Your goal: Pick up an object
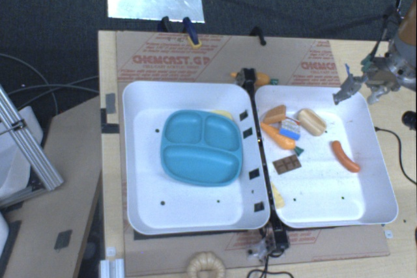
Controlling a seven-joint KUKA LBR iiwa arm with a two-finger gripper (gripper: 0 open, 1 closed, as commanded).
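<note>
The right bin point(365, 159) holds several toy foods: a bread roll point(311, 121), a tan hot dog bun point(274, 114), an orange carrot point(279, 137) with a small blue piece point(290, 131) on it, a brown chocolate bar point(287, 165) and a red sausage point(345, 156). My gripper point(358, 92) hangs over the right bin's far right corner, above and to the right of the bread roll. Its fingers are spread apart and open, with nothing between them.
The left bin point(146, 205) bears a blue divided plate point(201, 147) with a yellow item point(223, 114) peeking out behind it. A clamp with an orange piece point(254, 79) sits at the bins' far joint. Cables run off the bench's right edge.
</note>
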